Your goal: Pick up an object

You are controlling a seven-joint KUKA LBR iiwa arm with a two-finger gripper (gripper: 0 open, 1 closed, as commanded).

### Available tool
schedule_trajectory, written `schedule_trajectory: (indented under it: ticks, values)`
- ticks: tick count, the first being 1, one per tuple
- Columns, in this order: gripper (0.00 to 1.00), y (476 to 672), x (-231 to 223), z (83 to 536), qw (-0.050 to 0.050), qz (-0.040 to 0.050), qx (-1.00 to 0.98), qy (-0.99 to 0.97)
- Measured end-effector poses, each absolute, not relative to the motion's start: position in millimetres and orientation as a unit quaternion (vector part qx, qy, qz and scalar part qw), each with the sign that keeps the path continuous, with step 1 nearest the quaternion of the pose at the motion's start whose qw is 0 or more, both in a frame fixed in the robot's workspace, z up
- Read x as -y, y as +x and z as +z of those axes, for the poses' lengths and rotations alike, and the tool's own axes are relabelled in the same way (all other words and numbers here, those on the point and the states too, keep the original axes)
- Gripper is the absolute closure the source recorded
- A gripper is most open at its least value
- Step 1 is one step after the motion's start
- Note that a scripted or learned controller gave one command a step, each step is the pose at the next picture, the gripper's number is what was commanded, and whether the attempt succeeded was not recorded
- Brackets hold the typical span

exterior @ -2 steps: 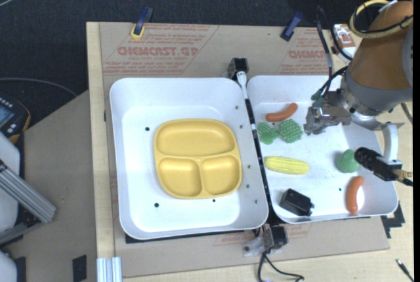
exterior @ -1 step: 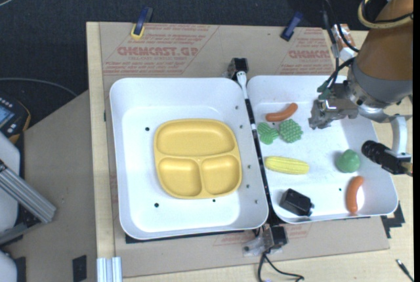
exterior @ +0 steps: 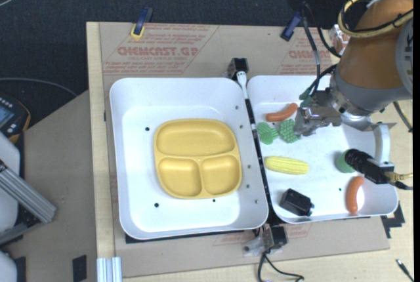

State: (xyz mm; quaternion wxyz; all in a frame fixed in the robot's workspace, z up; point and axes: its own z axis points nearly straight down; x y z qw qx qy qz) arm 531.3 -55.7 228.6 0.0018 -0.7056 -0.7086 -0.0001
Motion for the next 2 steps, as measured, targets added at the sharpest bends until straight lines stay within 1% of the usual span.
schedule_trajectory:
  ticks: [1,2]
  values:
    - [1.00,532.0,64,215,0.002,0.0011,0.707,-0.708]
    - [1.00,540.5,70,233,-0.002,-0.0010,0.707,-0.707]
